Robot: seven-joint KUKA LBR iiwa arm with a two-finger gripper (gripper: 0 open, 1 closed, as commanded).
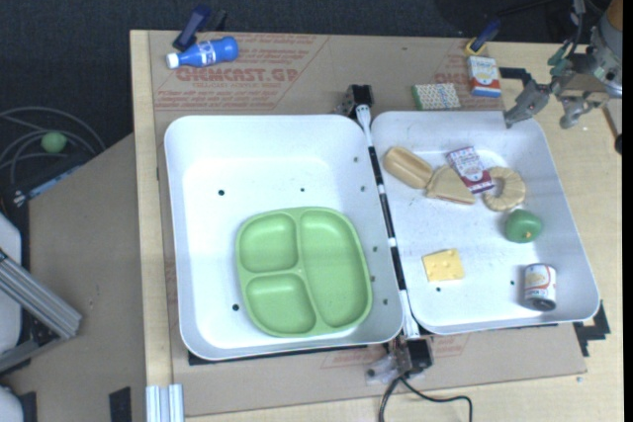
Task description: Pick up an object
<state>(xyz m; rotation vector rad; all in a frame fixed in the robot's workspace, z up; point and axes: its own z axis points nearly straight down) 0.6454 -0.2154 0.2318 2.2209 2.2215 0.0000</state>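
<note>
My gripper (546, 110) hangs over the far right corner of the right bin (574, 242), open with nothing between its spread fingers. Below and left of it in that bin lie a tan bread roll (406, 164), a red-and-white packet (469, 167) resting on a tan wedge (450, 187), and a pale bagel ring (507, 190). Nearer the front are a green ball (521, 227), a yellow cheese slice (442, 265) and a small can (539, 285) on its side. The packet is the closest object to the gripper, well apart from it.
The left bin (198, 212) holds a green divided plate (302, 270). On the bench behind the bins lie a blue-and-white bottle (203, 52), a patterned card (436, 96) and a small box (483, 75). A black clamp (359, 101) sits at the bins' shared far edge.
</note>
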